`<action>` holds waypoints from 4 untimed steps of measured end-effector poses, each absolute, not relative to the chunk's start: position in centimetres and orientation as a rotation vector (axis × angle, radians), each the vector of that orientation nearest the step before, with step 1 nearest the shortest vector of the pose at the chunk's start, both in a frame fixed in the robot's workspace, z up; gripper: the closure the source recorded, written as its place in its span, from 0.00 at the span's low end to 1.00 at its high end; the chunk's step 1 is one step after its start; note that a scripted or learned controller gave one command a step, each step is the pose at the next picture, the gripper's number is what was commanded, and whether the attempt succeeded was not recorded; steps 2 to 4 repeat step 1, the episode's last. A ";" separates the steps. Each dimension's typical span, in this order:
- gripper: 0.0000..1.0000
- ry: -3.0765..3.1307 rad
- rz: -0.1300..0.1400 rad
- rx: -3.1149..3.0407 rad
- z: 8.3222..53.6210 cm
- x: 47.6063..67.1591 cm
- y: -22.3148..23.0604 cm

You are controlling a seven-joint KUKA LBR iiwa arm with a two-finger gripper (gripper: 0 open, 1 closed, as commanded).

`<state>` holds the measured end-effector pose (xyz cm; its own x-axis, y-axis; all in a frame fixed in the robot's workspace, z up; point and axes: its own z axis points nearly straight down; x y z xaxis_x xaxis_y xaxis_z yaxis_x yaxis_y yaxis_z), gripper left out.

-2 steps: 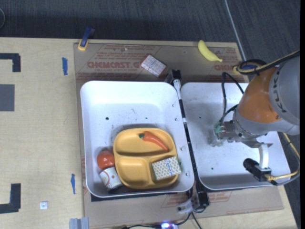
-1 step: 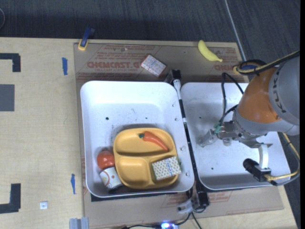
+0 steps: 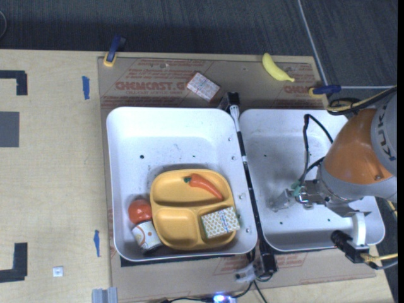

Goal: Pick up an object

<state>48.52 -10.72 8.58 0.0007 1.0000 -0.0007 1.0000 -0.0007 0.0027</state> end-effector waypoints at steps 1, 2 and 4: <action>0.00 2.218 0.005 2.218 8.6 48.1 -9.8; 0.00 2.218 0.005 2.218 8.6 48.1 -9.8; 0.00 2.218 0.005 2.218 8.6 48.1 -9.8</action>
